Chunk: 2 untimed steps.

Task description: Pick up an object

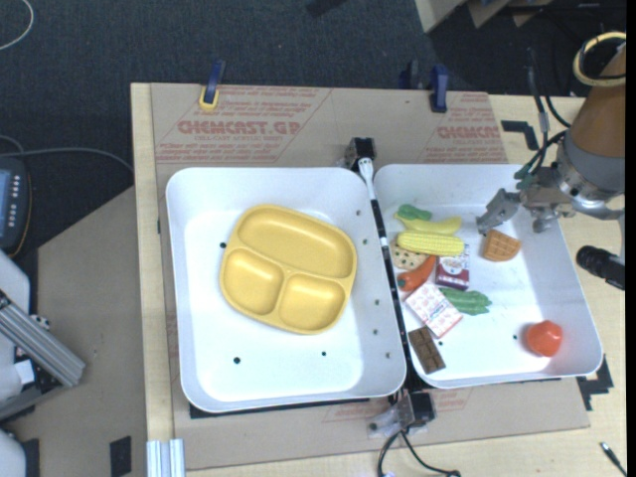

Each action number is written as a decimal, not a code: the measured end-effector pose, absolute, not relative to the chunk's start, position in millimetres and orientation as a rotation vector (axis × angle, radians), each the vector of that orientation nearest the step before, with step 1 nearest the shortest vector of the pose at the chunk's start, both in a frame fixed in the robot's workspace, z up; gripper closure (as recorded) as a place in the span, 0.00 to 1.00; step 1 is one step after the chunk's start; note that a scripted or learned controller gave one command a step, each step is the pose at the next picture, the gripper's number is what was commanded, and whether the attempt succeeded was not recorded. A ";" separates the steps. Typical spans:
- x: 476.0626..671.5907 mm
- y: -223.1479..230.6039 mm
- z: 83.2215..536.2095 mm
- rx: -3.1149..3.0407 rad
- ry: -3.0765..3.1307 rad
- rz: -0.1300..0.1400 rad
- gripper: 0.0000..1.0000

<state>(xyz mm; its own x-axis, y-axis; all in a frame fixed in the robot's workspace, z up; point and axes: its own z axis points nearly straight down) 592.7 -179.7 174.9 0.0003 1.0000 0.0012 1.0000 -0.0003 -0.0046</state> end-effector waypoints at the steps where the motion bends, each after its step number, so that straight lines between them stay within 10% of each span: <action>1: 589.2 -180.9 131.8 -2.219 -2.218 0.004 0.00; 2: 592.3 -181.0 89.3 -2.223 -2.223 -0.005 0.00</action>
<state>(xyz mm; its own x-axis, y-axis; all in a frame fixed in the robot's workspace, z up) 592.3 -181.0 89.3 -0.0002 1.0000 0.0006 1.0000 0.0002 0.0040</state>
